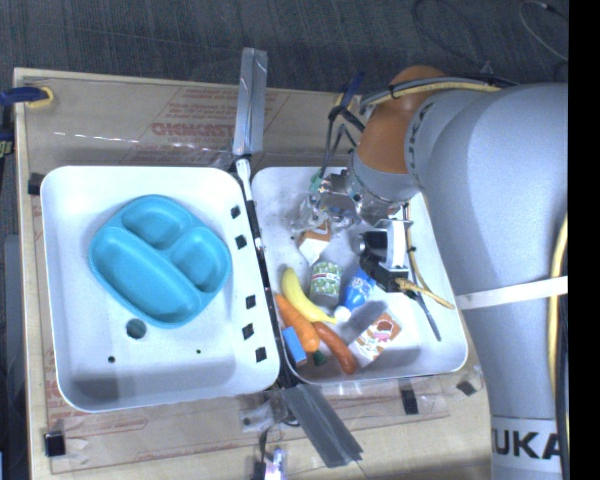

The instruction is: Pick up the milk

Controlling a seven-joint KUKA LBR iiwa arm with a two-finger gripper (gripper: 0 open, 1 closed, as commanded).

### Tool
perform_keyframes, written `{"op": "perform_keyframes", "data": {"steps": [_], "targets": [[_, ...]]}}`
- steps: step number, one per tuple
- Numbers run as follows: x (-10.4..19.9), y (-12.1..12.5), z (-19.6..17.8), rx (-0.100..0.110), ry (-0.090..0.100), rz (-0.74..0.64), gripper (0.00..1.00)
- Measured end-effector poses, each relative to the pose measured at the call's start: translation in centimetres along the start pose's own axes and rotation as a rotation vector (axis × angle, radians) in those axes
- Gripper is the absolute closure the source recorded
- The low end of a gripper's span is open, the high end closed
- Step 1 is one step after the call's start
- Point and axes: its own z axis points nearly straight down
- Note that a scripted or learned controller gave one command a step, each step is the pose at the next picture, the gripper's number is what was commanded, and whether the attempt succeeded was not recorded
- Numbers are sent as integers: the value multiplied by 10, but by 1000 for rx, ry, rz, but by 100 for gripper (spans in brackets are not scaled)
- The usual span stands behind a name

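Reaching in from the right edge of the bench [110, 98], the grey arm [490, 198] with its orange band [385, 143] hung over the far half of the right bin [445, 348]. The gripper [330, 206] stood low above that bin's far part, near the wall shared with the left bin [70, 368]; whether it was wide or narrow could not be told, and nothing showed within it.

The milk [375, 334], a small carton lying on its side, rested in the near part of the right bin, close to the near wall and well apart from the gripper. Just beside it lay a carrot [325, 338] and a blue block [294, 346]. A banana [302, 296] lay between the carrot and a green-labelled can [326, 282], and a blue bottle [357, 291] stood just right of the can. An orange-and-white piece [315, 236], too small to identify, lay below the gripper.

A blue divided plate [160, 258] sat in the left bin, nearer its far left corner, with a small dark round thing [135, 329] toward the near wall.
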Motion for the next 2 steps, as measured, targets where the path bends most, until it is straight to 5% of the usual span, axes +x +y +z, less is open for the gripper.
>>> {"op": "perform_keyframes", "data": {"steps": [1, 2], "targets": [[28, -4, 7, -7, -2, 30, 100], [100, 8, -92, -4, -2, 207, 100]]}}
